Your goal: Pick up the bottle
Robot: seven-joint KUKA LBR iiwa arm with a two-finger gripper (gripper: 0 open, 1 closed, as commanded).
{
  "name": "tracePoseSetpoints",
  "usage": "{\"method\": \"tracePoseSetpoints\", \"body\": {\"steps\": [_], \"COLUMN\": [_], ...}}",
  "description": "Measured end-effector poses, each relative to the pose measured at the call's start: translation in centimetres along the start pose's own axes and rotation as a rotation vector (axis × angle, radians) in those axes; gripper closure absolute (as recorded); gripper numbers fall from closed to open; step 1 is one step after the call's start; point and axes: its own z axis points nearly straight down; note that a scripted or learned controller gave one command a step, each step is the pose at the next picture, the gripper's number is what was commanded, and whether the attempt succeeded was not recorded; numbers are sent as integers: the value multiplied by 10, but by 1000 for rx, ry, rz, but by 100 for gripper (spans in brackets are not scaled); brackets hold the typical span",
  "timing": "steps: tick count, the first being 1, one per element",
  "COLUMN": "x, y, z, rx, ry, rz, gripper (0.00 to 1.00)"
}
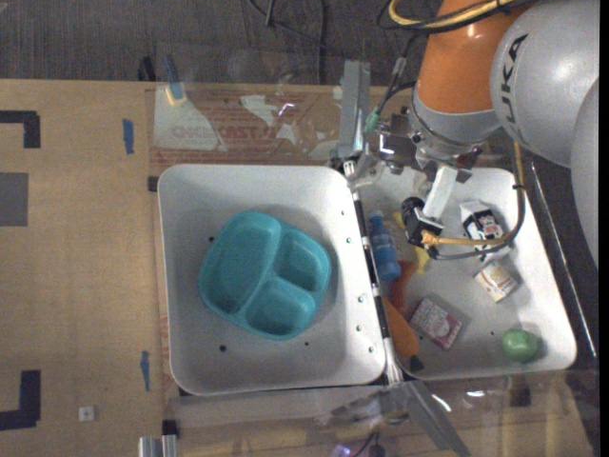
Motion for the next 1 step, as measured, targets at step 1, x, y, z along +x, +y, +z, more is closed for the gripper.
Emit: {"method": "tracePoseSetpoints", "body": {"steps": [1], "x": [-62], "y": [-28], "z": [64], "rx": [4], "ry": [0], "rz": [461], "gripper": [0]}}
